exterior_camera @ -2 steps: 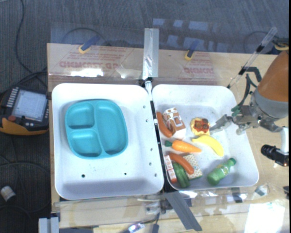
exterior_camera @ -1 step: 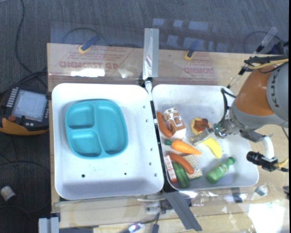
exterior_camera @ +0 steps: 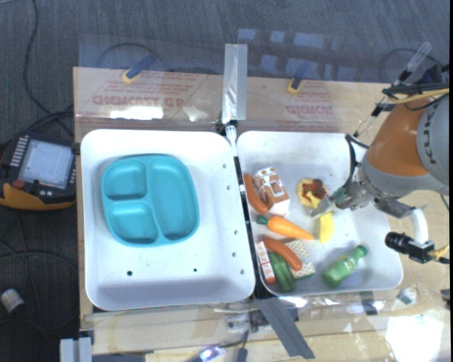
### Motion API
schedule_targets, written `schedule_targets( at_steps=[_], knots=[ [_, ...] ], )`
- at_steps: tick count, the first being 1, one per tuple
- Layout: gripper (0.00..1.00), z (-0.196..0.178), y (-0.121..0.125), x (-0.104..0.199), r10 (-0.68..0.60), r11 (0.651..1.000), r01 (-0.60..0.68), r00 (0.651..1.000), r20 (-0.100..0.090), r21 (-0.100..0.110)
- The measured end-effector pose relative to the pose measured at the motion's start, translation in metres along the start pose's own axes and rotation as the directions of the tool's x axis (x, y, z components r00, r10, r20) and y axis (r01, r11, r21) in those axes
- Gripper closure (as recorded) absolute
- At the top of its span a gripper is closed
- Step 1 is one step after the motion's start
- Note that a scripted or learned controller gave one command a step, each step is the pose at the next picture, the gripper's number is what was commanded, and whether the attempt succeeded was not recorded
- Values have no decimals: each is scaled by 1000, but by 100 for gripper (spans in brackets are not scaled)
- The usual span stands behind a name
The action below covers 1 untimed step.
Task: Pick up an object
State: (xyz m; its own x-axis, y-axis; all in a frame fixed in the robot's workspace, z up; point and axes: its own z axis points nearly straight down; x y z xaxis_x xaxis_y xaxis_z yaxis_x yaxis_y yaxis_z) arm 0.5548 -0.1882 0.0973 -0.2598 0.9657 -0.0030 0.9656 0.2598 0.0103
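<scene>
Fingers of the gripper (exterior_camera: 344, 199) sit low in the right white bin (exterior_camera: 377, 277), at the end of the grey arm with the orange band. They are too blurred and small to tell whether they are spread or closed, and nothing shows between them.

Nearest to them, just beside and toward the view's lower left, lies a small yellow plastic toy piece (exterior_camera: 326, 227). A rounded red-and-yellow toy food (exterior_camera: 313, 192) lies close on their left. Farther left of the fingers are an orange plastic carrot (exterior_camera: 287, 227) and a white-and-red toy carton (exterior_camera: 271, 187). Below them, nearer the bin's front wall, a green plastic bottle (exterior_camera: 344, 266) lies on its side.

I judge the yellow piece the likeliest target. It looks light, stiff and smooth, so it could slip or skid away if nudged. Taking it across its narrow middle seems best, with the neighbouring carrot tip kept out of the closing path.
</scene>
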Motion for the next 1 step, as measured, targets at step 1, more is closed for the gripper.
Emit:
schedule_targets(
  at_steps=[1],
  knots=[
    [100,-110,-16,15,0,1000,0,1000,-3,13]
  ],
)
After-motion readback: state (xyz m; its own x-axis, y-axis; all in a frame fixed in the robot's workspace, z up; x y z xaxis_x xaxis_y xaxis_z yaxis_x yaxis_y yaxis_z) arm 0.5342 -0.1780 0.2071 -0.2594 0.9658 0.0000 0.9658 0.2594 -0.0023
